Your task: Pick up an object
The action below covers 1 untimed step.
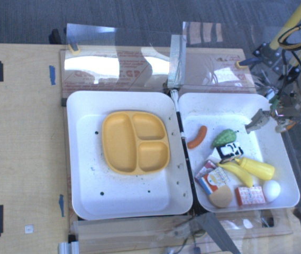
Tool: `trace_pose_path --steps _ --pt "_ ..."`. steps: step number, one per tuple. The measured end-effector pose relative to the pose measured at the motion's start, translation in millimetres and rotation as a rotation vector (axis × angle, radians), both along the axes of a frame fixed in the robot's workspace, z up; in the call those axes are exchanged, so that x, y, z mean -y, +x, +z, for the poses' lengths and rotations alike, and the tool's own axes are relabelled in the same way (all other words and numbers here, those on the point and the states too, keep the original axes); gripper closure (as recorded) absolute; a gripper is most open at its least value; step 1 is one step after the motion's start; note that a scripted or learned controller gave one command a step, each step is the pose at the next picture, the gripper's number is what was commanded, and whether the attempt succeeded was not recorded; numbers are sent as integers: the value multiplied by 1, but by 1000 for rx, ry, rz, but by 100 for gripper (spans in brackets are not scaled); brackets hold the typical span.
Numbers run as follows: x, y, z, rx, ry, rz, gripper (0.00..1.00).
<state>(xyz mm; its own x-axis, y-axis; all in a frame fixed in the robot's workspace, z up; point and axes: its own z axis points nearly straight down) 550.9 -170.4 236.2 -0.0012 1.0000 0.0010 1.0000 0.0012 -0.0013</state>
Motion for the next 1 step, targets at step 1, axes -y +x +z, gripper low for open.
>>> trace_pose_path --steps 1 --pt "-29 -29 -117 23 -2 -158 0"
